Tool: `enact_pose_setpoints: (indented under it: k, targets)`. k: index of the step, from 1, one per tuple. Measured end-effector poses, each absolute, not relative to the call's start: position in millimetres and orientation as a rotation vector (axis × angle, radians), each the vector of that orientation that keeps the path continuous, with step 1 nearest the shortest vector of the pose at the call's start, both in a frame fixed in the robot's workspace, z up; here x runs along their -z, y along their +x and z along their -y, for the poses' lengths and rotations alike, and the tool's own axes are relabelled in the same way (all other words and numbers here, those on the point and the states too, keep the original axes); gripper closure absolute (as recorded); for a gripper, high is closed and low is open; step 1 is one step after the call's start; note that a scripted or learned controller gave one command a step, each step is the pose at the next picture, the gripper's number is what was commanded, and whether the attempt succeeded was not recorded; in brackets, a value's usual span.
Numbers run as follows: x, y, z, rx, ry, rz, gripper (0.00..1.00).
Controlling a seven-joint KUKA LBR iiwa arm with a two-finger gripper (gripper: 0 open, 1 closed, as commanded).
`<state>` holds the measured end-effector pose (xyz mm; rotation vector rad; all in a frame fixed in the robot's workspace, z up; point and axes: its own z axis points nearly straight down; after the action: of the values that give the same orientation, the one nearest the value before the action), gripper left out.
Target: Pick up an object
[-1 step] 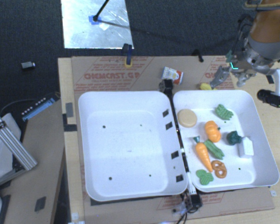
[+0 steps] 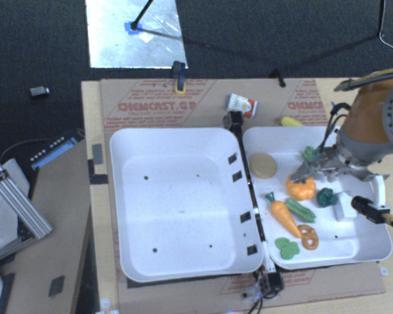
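The right bin (image 2: pixel 369 246) holds several toy foods. An orange round fruit (image 2: pixel 301 189) sits near its middle, with a carrot (image 2: pixel 285 218) and a green pod (image 2: pixel 300 210) just in front of it. A dark green broccoli piece (image 2: pixel 326 197) lies to its right, a leafy green piece (image 2: pixel 309 154) behind it, and a tan disc (image 2: pixel 263 165) at the bin's far left. A pretzel (image 2: pixel 308 236) and a light green piece (image 2: pixel 287 248) lie near the front wall. My gripper (image 2: pixel 313 170) hangs low just above the orange fruit's far right side.
The left bin (image 2: pixel 179 206) stands beside the right one, with a black clip divider (image 2: pixel 250 196) between them. On the cardboard behind the bins lie a yellow piece (image 2: pixel 291 122) and a small white and orange bottle (image 2: pixel 242 105). The arm's orange band (image 2: pixel 371 114) covers the right bin's far right corner.
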<state>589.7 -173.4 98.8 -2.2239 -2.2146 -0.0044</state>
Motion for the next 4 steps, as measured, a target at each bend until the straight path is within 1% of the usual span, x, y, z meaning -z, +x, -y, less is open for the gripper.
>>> enact_pose_setpoints:
  k: [1,2,3,4]
  targets:
    - [-88.0,637.0,183.3,0.008,-2.221,2.233,0.00]
    - [-95.9,635.6,182.9,0.005,-2.218,2.232,1.00]
    - [-266.7,616.7,154.7,0.008,-2.220,2.233,1.00]
    - [-83.7,645.4,106.3,0.009,-2.217,2.233,1.00]
